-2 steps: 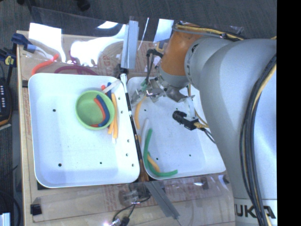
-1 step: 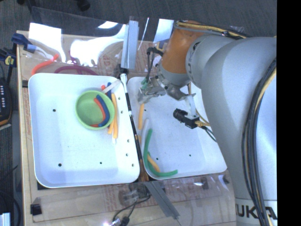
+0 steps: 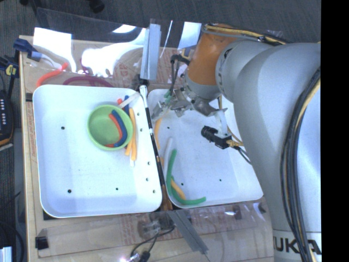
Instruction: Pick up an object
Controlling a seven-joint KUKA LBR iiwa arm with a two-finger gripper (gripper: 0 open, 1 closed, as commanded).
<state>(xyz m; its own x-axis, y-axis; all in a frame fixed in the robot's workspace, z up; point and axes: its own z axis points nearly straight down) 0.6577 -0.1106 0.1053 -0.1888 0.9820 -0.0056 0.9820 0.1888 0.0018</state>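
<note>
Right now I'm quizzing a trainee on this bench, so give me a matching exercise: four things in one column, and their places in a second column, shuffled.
Things:
1. green bowl
2. long green curved piece
3. gripper
4. orange band

Places:
A. on the arm, above the wrist
B. in the left bin, near its right side
C. at the upper left corner of the right bin
D. in the right bin, along its left and lower sides

Pairs: 1-B, 2-D, 3-C, 4-A
</note>
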